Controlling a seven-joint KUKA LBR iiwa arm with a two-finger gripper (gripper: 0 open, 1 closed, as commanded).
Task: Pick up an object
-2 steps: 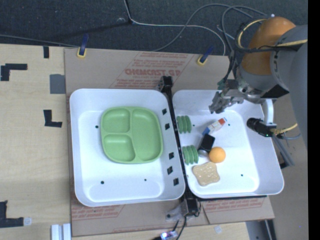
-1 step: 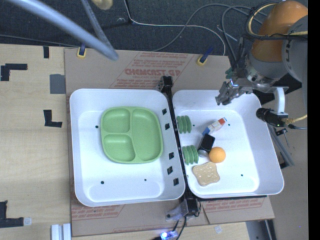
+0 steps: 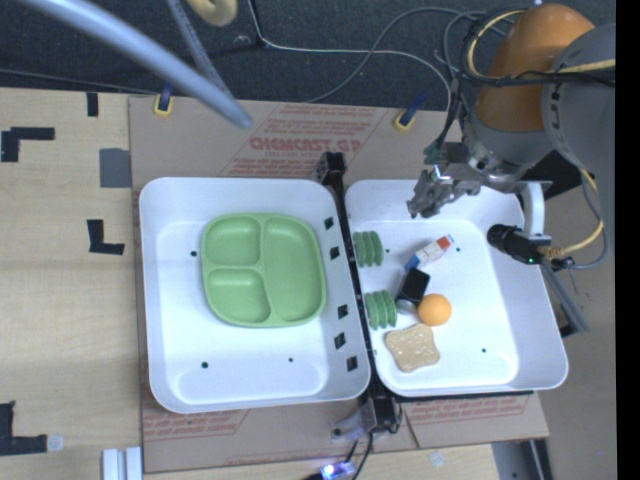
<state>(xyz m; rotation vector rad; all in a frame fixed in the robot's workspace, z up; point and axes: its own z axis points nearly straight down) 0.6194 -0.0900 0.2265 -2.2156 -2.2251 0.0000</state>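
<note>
Grey gripper (image 3: pixel 428 196) above right bin (image 3: pixel 520 363), nothing visibly held.

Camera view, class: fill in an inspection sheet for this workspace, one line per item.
Surface: two white bins side by side, left bin and right bin, on cardboard sheet.
Job's things: in the right bin, orange ball, toast-shaped piece, black block, small red-and-white item, two green ridged pieces.
Clutter: green divided plate in the left bin.
Grippers: gripper above the right bin's far edge, nothing seen held; jaws unclear.
Cables: black cables behind the bins.
Surroundings: dark floor, wooden bench.
</note>
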